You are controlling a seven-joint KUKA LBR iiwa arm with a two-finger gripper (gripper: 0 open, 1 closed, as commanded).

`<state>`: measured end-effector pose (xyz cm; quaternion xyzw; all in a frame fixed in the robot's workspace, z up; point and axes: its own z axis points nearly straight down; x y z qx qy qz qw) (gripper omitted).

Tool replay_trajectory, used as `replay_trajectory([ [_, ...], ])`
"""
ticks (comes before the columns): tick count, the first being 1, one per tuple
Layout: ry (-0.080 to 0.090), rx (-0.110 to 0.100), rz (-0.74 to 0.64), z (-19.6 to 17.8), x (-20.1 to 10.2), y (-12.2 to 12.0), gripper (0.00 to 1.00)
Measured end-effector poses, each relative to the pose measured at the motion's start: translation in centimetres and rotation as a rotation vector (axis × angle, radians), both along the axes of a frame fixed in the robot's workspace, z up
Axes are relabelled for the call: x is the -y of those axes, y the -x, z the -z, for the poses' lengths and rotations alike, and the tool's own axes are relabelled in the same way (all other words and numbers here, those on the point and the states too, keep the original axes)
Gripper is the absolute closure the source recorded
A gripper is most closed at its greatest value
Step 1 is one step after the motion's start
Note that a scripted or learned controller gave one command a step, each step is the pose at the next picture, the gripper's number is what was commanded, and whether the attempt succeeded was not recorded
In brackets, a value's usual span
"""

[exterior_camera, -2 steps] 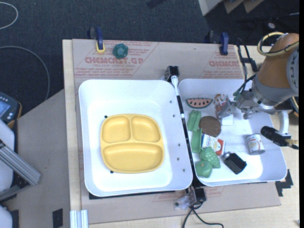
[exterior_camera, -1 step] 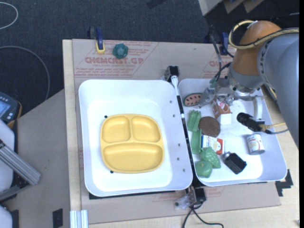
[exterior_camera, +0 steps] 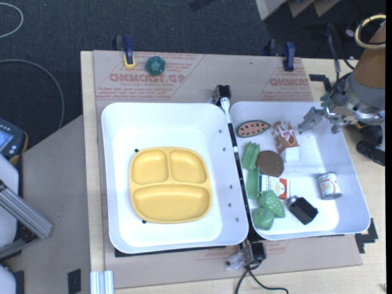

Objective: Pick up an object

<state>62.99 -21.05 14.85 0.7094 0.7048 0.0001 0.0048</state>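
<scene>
Left bin [exterior_camera: 116, 164]: yellow divided plate [exterior_camera: 170, 184] lying at its centre. Right bin [exterior_camera: 355, 182], left to right: watermelon slice [exterior_camera: 253, 128] near the far-left corner; green toys [exterior_camera: 257, 188] along the left wall; brown disc [exterior_camera: 269, 163] just right of them; black block [exterior_camera: 302, 209] toward the near edge; small can [exterior_camera: 329, 185] on its side, right of centre. Hand [exterior_camera: 318, 116] hovers over the bin's far-right part, beyond the can and well apart from it. Finger spread cannot be told; nothing visibly held.
</scene>
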Motion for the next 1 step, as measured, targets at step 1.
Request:
replay_trajectory([
  [1, -0.01, -0.01, -0.012, 6.56, -6.99, 0.28, 0.0],
])
